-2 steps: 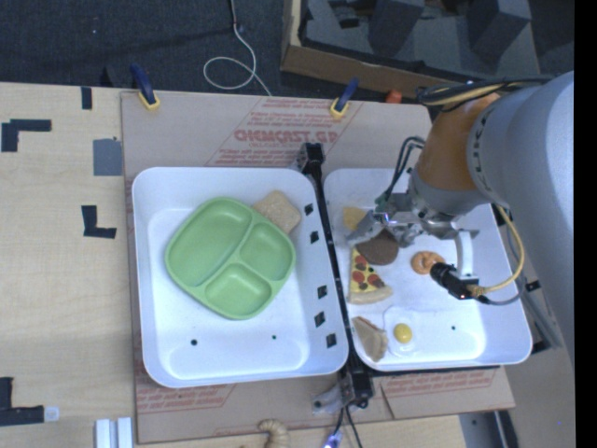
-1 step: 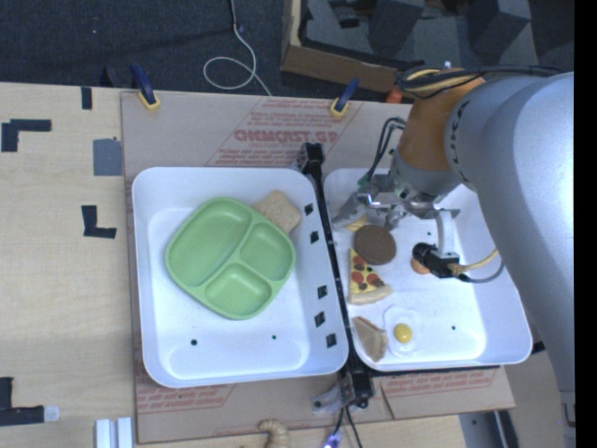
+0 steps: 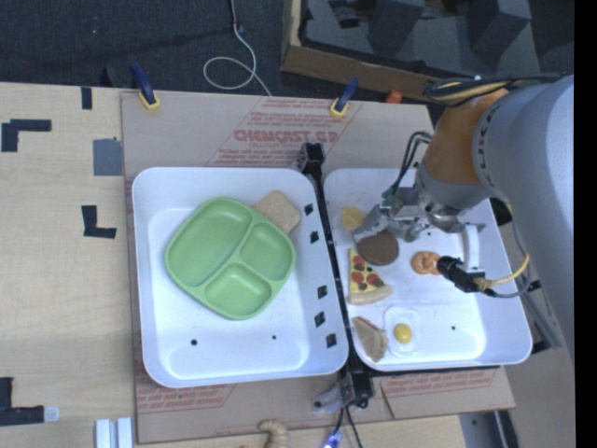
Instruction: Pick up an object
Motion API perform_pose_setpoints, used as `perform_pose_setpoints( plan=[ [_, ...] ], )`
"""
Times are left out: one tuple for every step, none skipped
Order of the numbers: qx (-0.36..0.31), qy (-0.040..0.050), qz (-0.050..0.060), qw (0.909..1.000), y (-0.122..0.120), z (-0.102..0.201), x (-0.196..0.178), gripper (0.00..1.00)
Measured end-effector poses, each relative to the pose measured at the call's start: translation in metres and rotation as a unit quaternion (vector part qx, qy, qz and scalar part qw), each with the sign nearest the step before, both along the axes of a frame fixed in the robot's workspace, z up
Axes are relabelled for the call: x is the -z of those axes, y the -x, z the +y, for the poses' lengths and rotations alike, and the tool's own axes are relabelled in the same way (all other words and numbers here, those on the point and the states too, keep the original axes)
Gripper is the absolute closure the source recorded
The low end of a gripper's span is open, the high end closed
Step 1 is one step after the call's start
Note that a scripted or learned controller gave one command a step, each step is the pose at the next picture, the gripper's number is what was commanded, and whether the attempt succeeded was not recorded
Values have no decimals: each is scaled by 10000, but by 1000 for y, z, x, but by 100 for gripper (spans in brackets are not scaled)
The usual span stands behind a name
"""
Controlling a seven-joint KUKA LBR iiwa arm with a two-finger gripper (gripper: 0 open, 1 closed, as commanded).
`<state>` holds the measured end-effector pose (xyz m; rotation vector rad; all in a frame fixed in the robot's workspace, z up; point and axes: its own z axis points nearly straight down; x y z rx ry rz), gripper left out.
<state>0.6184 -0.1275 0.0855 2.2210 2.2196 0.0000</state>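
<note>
Spans the whole scene as a pale tabletop with a cardboard sheet clamped on it, likely to keep the bins from sliding. Reaches in from the right as a grey arm, bent down over the right bin, since that is where the small, graspable food lies. Holds little more than a green divided plate in the left bin, with a tan cracker tucked against the plate's far edge; too broad a plate for an easy pick, by the look of it.

Hangs as a gripper just above and touching the far edge of a brown round patty, the probable target, at the right bin's left-centre. Spread or closed on anything: cannot tell from this angle.

Being round, shows no long axis and points no particular way, so any approach angle should serve. Lies just beside it, toward the near side, a pizza slice, long axis running far to near, tip toward the patty. Sit apart: an orange pretzel, a fried egg, a bread slice.
</note>
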Motion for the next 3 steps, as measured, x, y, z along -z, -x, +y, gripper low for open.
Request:
perform_pose_setpoints(
  plan=[
    [-40,15,40,10000,-51,33,0,0],
    [-18,8,20,10000,-49,32,-9,100],
    [-28,-16,-11,10000,-21,78,-104,100]
  ],
)
